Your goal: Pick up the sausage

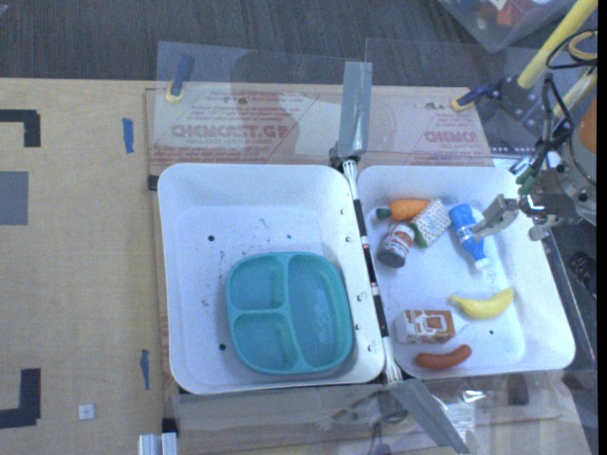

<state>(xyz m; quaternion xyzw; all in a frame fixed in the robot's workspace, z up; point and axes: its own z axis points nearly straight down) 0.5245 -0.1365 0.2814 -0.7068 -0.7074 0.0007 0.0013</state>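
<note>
**Sausage untouched, gripper waiting at the far edge of the right bin**

The short reddish-brown sausage (pixel 443 357) lies flat on the floor of the right-hand shallow white bin (pixel 541 297), at that bin's near edge, just in front of a small brown-and-white carton (pixel 425 325) and nearer the camera than a yellow plastic banana (pixel 483 303). The grey two-finger gripper (pixel 505 212) hangs over the same bin's far right side, beside a blue-and-white bottle (pixel 465 228) and well apart from the sausage. How far its jaws are parted I cannot tell, and nothing shows between them. By my reading the task sits at the approach step, with no grasp begun. The next move calls for travel across the bin toward its near edge, then a descent aligned across the sausage's short axis, keeping clear of the carton just behind it
</note>
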